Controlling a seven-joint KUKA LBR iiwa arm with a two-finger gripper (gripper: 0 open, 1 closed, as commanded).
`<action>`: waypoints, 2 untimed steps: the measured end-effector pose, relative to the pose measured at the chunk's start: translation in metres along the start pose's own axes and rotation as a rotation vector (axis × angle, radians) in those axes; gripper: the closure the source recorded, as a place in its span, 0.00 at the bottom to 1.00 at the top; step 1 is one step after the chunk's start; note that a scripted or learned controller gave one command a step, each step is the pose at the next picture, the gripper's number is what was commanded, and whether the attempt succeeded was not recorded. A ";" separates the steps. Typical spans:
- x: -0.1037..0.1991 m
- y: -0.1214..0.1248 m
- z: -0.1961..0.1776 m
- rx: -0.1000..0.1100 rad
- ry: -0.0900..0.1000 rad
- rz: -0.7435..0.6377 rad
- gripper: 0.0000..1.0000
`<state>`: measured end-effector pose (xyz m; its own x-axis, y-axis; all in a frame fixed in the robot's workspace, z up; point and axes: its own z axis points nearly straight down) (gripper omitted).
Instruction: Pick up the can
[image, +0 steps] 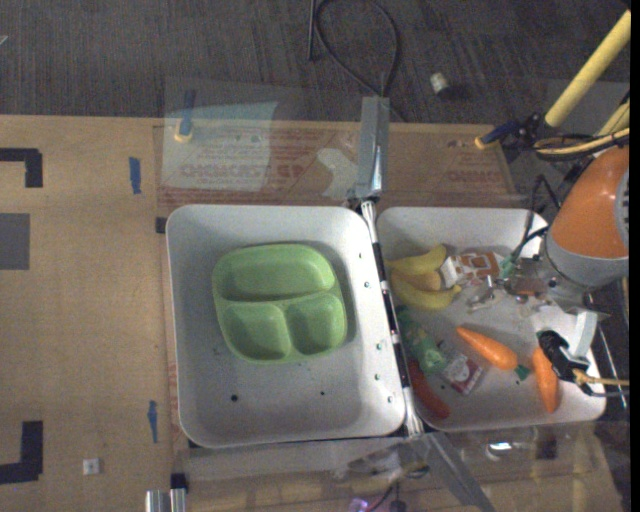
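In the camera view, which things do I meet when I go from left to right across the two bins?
Green divided plate in the left bin → yellow bananas → orange carrot → second carrot at the right bin's right side.

A green divided plate (280, 303) lies in the left bin (190, 330); bananas (420, 278) and carrots (488, 348) in the right.

Red print runs across the cardboard sheet (230, 160) at twelve o'clock above the left bin (190, 330), but the letters are too faint and blurred to read. The small packets (478, 264) in the right bin (520, 225) carry markings, also illegible.
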<state>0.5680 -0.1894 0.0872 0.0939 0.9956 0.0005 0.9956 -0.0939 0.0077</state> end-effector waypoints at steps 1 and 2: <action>0.025 0.066 0.002 0.037 -0.009 0.197 0.00; 0.027 0.069 -0.008 0.028 -0.011 0.195 1.00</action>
<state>0.6387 -0.1688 0.0957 0.2847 0.9586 -0.0112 0.9584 -0.2848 -0.0189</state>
